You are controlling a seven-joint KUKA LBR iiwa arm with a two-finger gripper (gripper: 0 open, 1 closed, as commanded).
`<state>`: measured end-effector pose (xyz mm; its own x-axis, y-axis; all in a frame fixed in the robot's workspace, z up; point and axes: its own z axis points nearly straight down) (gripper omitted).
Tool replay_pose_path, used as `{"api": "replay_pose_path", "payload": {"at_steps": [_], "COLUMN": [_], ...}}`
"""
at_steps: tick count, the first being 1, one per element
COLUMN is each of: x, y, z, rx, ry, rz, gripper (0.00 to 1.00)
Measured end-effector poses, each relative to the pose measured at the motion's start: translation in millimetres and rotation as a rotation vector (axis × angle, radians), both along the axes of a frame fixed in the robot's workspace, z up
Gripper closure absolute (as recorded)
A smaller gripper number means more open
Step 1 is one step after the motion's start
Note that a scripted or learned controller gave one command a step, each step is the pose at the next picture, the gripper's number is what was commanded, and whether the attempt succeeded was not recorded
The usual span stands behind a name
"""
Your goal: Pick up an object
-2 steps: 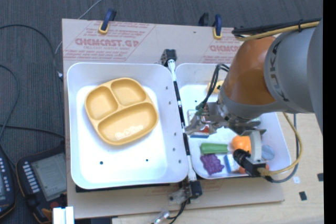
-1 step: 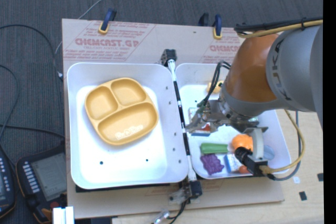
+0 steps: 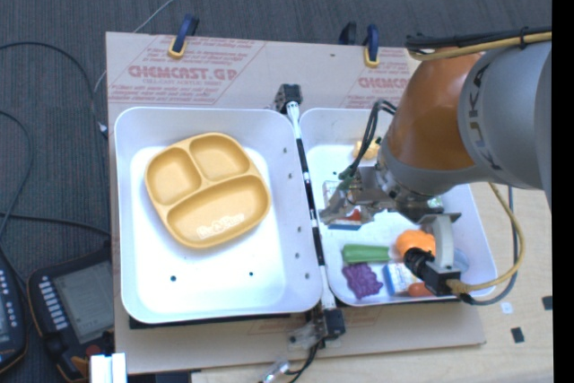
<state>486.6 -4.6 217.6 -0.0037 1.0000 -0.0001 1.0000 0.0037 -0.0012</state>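
My gripper [image 3: 343, 204] hangs low over the left part of the right bin [image 3: 316, 126], under the grey and orange arm [image 3: 453, 117]. A small red object [image 3: 357, 214] lies right beneath it, partly hidden by the gripper. Toward the bin's front lie a green piece [image 3: 365, 253], a purple bunch of grapes [image 3: 362, 281], an orange ball [image 3: 412, 241] and a small blue and white box [image 3: 395, 274]. A yellow piece [image 3: 366, 146] peeks out behind the wrist. Whether anything is gripped is hidden.
The left bin [image 3: 143, 282] holds a yellow divided plate [image 3: 208, 188]. A ridge with a black clip [image 3: 289, 94] separates the two bins. Cables [image 3: 502, 269] loop from the arm across the right bin's front corner.
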Motion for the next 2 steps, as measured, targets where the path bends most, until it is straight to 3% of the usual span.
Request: {"api": "replay_pose_path", "payload": {"at_steps": [2], "x": [1.9], "y": [0.5], "z": [18.0], "rx": [0.000], "ry": [0.001], "rz": [0.002], "gripper": [1.00]}}
